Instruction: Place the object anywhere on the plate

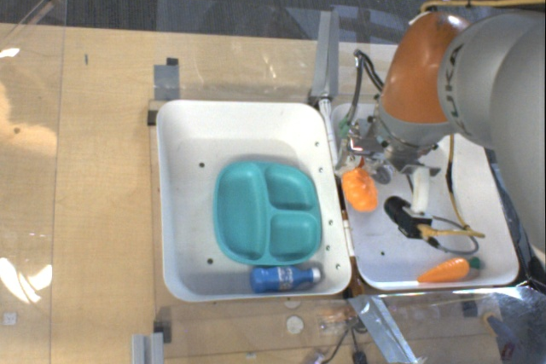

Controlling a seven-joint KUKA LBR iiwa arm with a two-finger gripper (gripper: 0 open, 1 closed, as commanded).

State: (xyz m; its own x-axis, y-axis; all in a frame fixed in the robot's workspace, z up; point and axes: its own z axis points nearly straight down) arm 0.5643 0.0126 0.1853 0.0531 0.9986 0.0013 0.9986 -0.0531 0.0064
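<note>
- Status: early stage. The plate (pixel 266 211) in the left bin (pixel 183 183) carries nothing.
- My claw (pixel 368 156) hangs over the right bin (pixel 486 260), just above an orange object (pixel 361 191).
- Claw state: cannot tell; no object seen lifted.
- Remaining: grasp, carry left, release on plate.

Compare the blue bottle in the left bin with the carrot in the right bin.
The bottle is blue with a silvery cap; the carrot is orange with a green end. The bottle lies in the left bin, just below the teal plate; the carrot lies in the right bin, near its lower edge. The bottle looks thicker and blunt, the carrot tapered. Both lie on their sides, roughly crosswise.
</note>
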